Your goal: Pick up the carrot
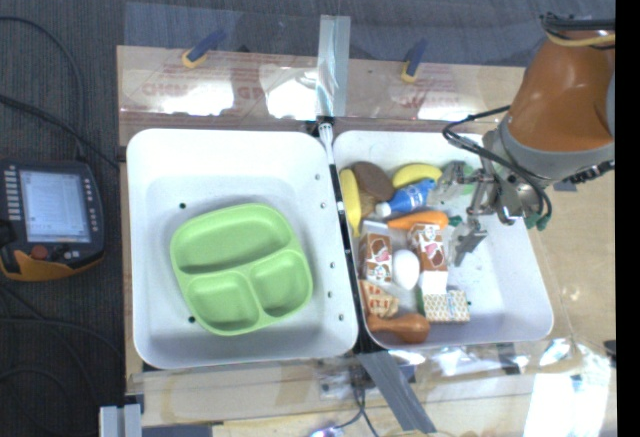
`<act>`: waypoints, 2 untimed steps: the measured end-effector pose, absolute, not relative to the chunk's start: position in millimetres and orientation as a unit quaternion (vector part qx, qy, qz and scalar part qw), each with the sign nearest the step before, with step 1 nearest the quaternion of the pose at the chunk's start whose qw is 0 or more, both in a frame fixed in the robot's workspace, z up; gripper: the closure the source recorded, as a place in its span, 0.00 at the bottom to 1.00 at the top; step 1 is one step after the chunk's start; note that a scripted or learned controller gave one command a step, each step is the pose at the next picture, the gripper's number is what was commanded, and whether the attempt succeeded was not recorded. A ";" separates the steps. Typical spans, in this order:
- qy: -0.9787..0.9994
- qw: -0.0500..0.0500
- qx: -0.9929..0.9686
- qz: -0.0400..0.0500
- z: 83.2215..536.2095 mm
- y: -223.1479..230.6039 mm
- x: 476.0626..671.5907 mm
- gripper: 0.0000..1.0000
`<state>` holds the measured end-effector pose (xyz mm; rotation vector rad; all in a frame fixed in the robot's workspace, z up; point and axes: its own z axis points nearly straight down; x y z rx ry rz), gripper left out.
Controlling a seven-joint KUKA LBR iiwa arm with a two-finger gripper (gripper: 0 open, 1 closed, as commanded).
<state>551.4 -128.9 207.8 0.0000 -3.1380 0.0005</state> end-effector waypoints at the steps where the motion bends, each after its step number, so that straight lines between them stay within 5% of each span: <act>1: -0.999 -0.003 0.047 0.001 89.6 -98.1 567.5 0.00; 2: -0.999 -0.005 0.047 0.003 99.1 -97.4 569.6 1.00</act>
